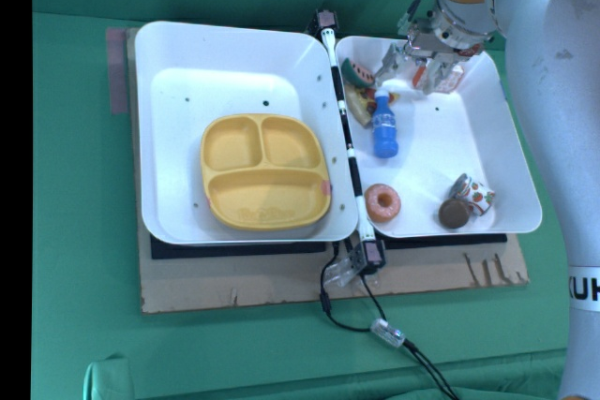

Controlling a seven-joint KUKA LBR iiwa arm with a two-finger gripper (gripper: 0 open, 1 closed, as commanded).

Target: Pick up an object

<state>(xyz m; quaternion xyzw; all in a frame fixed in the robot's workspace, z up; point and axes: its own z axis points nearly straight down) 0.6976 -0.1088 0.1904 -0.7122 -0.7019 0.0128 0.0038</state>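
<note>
Bright, even light — slightly soft focus

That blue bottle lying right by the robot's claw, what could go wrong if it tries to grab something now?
The blue bottle lies on its side, so it might roll away if the gripper nudges it. The toys by the divider are crowded together, so two could be caught or pushed at once. The gripper is close to the right bin's far wall and could bump it.

The arm (553, 61) runs out of the picture at the top and right edges, so its base is cut off. The gripper (419, 70) blocks part of the right bin's (506, 192) far corner, and whatever sits between its fingers is too blurred to tell. The watermelon slice (357, 73) and the item beneath it overlap, their shapes unclear.
</note>
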